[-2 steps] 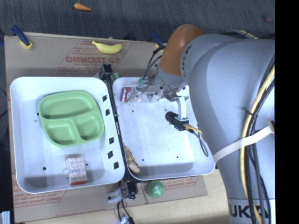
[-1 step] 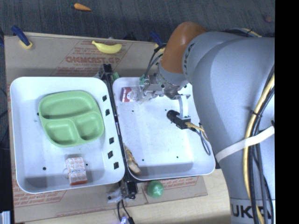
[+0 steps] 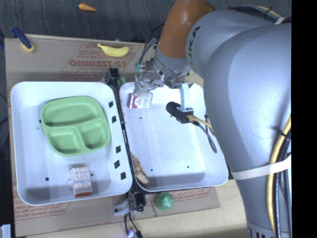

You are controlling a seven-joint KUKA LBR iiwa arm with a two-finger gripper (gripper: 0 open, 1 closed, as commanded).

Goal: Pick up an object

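Note:
My gripper (image 3: 142, 88) hangs over the far left corner of the right bin (image 3: 168, 152). Directly under its tip is a small red and white packet (image 3: 140, 102), close to the bin's far wall. The packet's top edge meets the gripper's tip, and I cannot tell whether it is gripped or just lying on the bin floor. In the left bin (image 3: 25, 148) sit a green divided plate (image 3: 74, 124) and a small red and white carton (image 3: 80, 180) near the front.
A tan object (image 3: 139, 173) lies in the front left corner of the right bin. Outside the bins are a yellow banana (image 3: 114, 49) behind them, a green ball (image 3: 164, 200) in front, and an orange carrot (image 3: 87, 7) and a blue and yellow tool (image 3: 22, 38) at the far left.

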